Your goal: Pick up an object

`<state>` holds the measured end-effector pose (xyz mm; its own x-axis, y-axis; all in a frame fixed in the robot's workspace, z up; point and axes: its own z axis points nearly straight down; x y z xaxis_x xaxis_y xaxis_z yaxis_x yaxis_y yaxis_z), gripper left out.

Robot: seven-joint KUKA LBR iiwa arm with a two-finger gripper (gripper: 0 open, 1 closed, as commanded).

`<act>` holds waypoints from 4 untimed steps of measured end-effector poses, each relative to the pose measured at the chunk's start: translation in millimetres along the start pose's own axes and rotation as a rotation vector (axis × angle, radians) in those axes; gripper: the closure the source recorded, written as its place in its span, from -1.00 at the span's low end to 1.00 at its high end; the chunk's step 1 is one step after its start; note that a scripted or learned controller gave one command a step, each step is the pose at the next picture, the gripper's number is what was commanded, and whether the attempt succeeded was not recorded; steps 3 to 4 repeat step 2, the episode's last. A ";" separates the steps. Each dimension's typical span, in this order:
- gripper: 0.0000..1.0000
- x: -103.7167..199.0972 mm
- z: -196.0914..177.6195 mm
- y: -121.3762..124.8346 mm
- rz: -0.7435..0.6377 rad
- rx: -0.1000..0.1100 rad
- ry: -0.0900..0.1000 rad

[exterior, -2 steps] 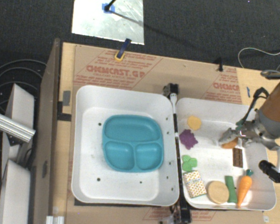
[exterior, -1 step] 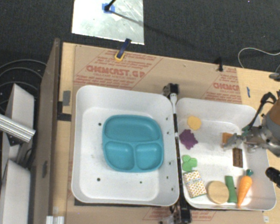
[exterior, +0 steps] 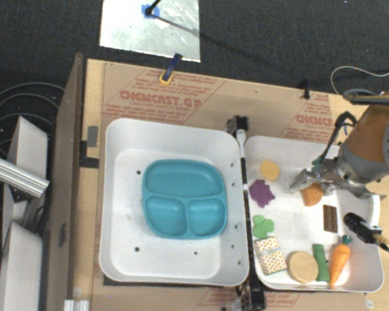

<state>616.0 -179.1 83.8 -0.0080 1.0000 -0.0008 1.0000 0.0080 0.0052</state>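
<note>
My gripper (exterior: pixel 314 180) hangs over the upper middle of the right bin (exterior: pixel 374 275), at the end of the grey arm with its orange band (exterior: pixel 371 135). An orange block (exterior: pixel 312 196) lies directly under its tip, touching or nearly touching it. Around it in the same bin lie a yellow round piece (exterior: pixel 269 170), a purple grape bunch (exterior: pixel 262 192), a brown bar (exterior: pixel 329 218), a green piece (exterior: pixel 263 226), a patterned cracker (exterior: pixel 270 255), a tan cookie (exterior: pixel 302 266), a green stick (exterior: pixel 320 262) and a carrot (exterior: pixel 339 262).
The left bin (exterior: pixel 112 246) holds a teal divided plate (exterior: pixel 184 199). A black rail (exterior: pixel 242 174) separates the two bins. A black part with a white bracket (exterior: pixel 363 228) juts in at the right bin's right side. Cables run along the bench's right edge.
</note>
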 end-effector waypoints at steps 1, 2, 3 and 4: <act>1.00 -1.4 -12.4 -0.9 0.002 -0.001 0.000; 1.00 61.7 -117.4 -18.1 0.000 0.000 0.002; 1.00 61.7 -117.4 -18.1 0.000 0.000 0.002; 1.00 61.7 -117.4 -18.1 0.000 0.000 0.002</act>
